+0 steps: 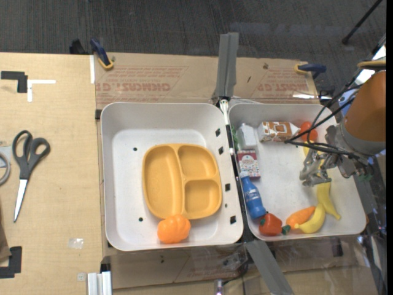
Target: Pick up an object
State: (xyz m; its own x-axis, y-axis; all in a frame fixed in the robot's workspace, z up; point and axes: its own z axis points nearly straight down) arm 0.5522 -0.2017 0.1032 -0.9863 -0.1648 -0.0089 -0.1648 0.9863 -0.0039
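Currently the hand [315,172] is hovering in the right bin [353,226], directly above the top end of the banana [323,203]; whether it is open or closed cannot be told. Risk: the curved banana is lying against the orange carrot [299,216], so a descending grasp may slip off or nudge both.

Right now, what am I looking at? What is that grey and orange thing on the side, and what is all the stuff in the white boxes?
That is a robot arm, seen by a camera looking down from above the bench. Its metal claw hangs over the right shallow white bin, just above a yellow toy banana. Nothing sits between its fingers that I can see. That bin also holds a blue bottle, a red toy pepper, an orange toy carrot and small boxes. The left white bin holds a yellow divided plastic plate and an orange ball-shaped toy fruit. Black-handled scissors lie on the bench.
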